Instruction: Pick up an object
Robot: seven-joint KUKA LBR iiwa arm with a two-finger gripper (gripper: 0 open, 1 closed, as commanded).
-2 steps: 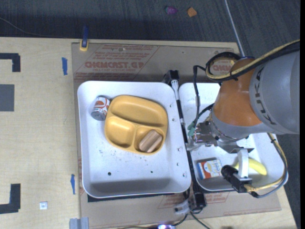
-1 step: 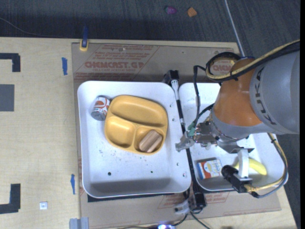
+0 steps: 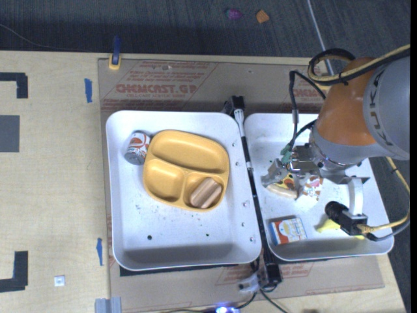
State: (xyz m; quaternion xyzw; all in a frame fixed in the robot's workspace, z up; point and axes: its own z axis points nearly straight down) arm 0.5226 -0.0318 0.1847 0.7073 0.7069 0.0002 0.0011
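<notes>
Approach step of a pick. Nearest, a small printed box (image 3: 287,229) lies flat by the front wall of the right bin (image 3: 273,132). Behind it, the gripper (image 3: 294,169) hangs low over a cluster of small objects (image 3: 285,188), the likely target, near that bin's left wall; whether it is open or closed cannot be told. The next move calls for a short descent and a closing on one piece, clear of the wall. Open floor lies toward the far wall. Farther left, the left bin (image 3: 176,230) holds a yellow divided plate (image 3: 176,158) and a can (image 3: 136,147).
</notes>
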